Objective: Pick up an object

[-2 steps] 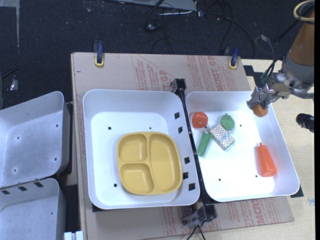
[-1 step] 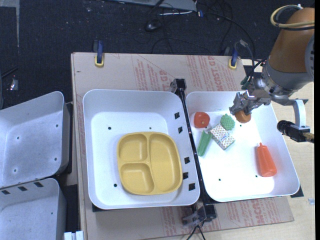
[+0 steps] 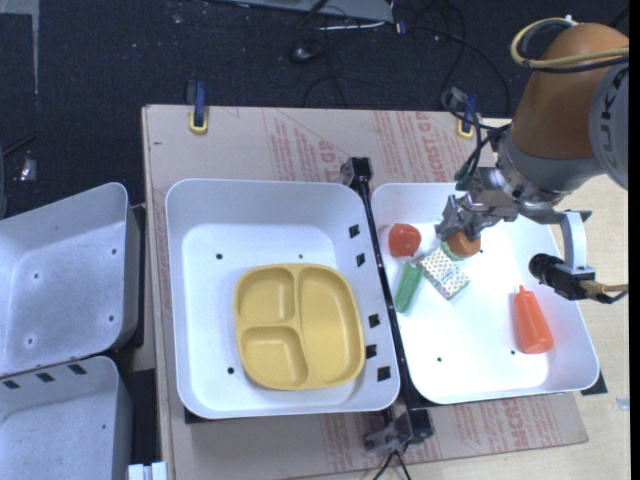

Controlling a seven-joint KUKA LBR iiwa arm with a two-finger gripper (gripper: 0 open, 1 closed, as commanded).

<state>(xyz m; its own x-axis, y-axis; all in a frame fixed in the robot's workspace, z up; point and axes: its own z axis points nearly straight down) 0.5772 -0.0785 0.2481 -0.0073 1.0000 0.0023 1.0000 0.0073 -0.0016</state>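
The right bin (image 3: 480, 378) holds a red round object (image 3: 404, 238), a green oblong piece (image 3: 407, 286), a small patterned box (image 3: 443, 273) and an orange-red bottle shape (image 3: 531, 320). My gripper (image 3: 462, 230) hangs low over the back left part of this bin. A small orange object (image 3: 464, 245) sits right at its tip, partly hidden by it. I cannot see whether the orange object is held or just lying under the gripper.
The left bin (image 3: 200, 218) carries a yellow divided plate (image 3: 299, 325). A black divider (image 3: 378, 268) runs between the two bins. A black fitting (image 3: 555, 273) sticks out at the right bin's right wall. Grey lids (image 3: 60, 268) lie off the bench to the left.
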